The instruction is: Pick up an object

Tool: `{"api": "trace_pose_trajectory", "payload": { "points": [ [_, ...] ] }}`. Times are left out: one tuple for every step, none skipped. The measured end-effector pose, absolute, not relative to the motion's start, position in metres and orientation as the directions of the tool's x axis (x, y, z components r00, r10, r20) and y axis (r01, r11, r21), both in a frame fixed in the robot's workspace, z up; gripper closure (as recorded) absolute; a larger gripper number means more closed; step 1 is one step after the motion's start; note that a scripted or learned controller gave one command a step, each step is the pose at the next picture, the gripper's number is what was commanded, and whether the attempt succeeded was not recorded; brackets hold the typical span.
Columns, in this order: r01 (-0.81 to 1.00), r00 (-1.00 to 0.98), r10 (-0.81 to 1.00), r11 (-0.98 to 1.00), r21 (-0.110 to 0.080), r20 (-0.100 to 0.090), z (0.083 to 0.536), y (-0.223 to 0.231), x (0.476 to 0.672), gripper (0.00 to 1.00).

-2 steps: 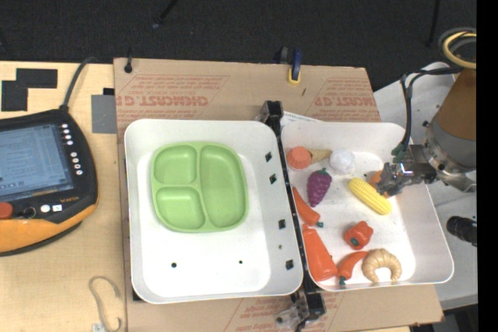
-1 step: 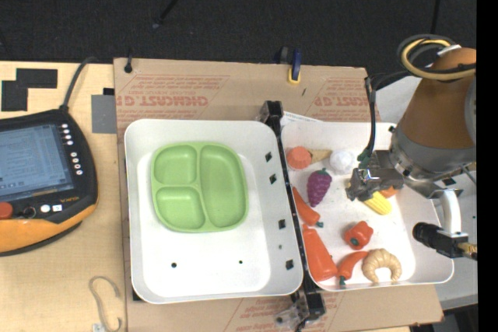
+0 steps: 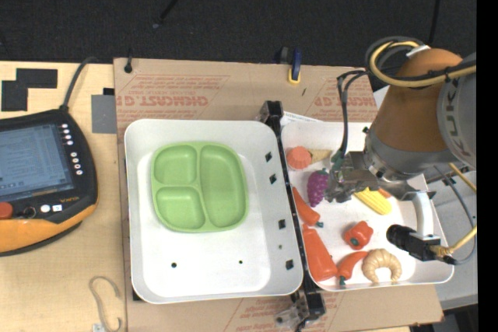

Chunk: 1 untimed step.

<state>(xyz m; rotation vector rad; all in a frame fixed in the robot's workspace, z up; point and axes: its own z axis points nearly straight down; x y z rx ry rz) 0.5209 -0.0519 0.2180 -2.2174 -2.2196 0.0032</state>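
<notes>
Camera view, from above at a slant: the arm (image 3: 420,117) is reaching in from the right and hanging over the right bin (image 3: 436,272), its gripper (image 3: 342,186) sitting just beside the purple grapes (image 3: 317,186); how wide it is standing, and whether it is gripping anything, I cannot tell. Lying around it in that bin are a yellow corn cob (image 3: 373,201), a red pepper (image 3: 359,232), a croissant (image 3: 382,263), a carrot (image 3: 317,251) and an orange-pink round fruit (image 3: 299,158). The left bin (image 3: 202,276) is bearing a green divided plate (image 3: 199,187).
</notes>
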Motion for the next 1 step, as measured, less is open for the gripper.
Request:
{"api": "trace_pose_trajectory", "payload": {
  "points": [
    [1.000, -0.002, 1.000, 0.002, -0.005, 0.002, 0.2291, -0.0069, 0.5075, 1.00]
  ]
}}
